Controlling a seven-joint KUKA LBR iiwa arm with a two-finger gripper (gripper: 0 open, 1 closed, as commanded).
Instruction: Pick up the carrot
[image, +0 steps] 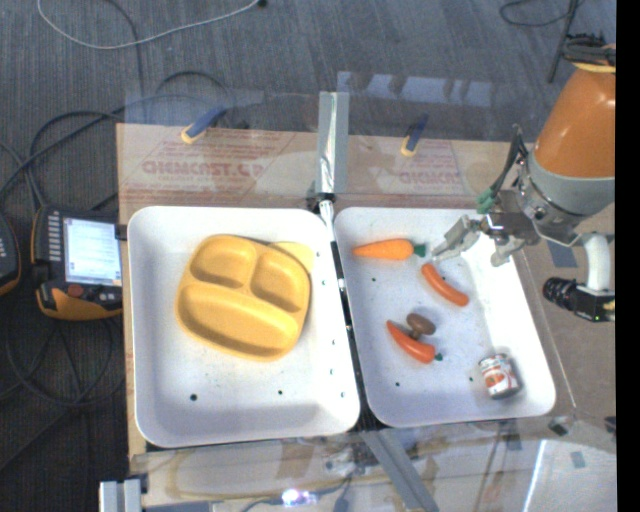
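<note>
An orange carrot with a green stalk end lies flat near the far rim of the right bin. A second, shorter carrot-like piece lies in the middle of that bin, touching a small brown lump. My gripper hangs over the bin's far right part, to the right of the long carrot and just above an orange-red sausage-shaped piece. Its two fingers stand spread apart with nothing between them.
A small tin can lies in the right bin's near right corner. The left bin holds a yellow divided plate. A metal divider rises between the bins at the back.
</note>
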